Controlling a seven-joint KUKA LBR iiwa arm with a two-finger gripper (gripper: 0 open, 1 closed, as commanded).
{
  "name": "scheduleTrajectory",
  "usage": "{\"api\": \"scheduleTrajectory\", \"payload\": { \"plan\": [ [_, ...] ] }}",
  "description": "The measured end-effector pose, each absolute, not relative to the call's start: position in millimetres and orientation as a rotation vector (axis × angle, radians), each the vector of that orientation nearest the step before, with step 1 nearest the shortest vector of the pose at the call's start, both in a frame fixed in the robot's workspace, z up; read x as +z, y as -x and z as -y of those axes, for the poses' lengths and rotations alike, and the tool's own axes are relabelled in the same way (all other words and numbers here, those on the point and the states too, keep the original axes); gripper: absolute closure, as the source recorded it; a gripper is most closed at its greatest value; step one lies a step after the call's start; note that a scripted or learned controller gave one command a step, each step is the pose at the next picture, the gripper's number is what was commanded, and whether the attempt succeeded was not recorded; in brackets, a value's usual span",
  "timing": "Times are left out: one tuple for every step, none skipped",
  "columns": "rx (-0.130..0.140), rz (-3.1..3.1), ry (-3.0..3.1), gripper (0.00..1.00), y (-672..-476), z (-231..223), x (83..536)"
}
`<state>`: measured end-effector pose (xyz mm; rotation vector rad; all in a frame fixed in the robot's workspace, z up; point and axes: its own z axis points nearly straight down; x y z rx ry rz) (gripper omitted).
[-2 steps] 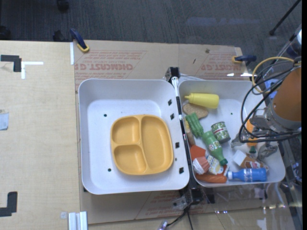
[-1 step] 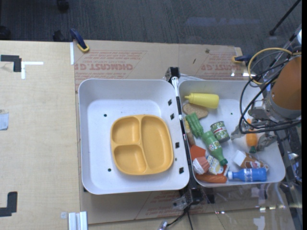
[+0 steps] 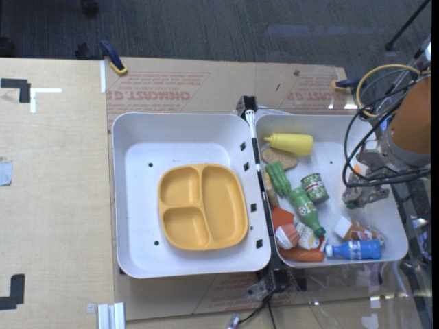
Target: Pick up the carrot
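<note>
approach step, nothing lifted yet. gripper [image 3: 362, 196] above the right side of the right bin [image 3: 398, 218], well apart from the carrot [image 3: 300, 255]; spread or pressed together, impossible to tell from here. carrot taken to be the orange-red piece along the bin's near wall, toward the left corner, touching the green bottle [image 3: 298, 201] and just beside the blue bottle [image 3: 355, 251]. next: across to the left and nearer, then down. tight there, wall and neighbours close; freer room mid-bin by the can [image 3: 314, 187].

The arm [image 3: 405, 139] is grey with a broad orange band, looped with black and yellow cables [image 3: 374, 88], ending in a grey metal gripper [image 3: 363, 196].
</note>
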<state>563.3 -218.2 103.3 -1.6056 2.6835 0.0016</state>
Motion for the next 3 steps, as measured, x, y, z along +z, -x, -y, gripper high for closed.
{"api": "scheduleTrajectory", "payload": {
  "plan": [
    [0.0, -2.274, 2.156, 1.0, -605.3, 220, 93],
    [0.001, -2.422, 1.99, 1.0, -609.0, 144, 146],
    [0.003, -2.422, 1.979, 1.0, -610.6, 143, 156]
  ]
}}
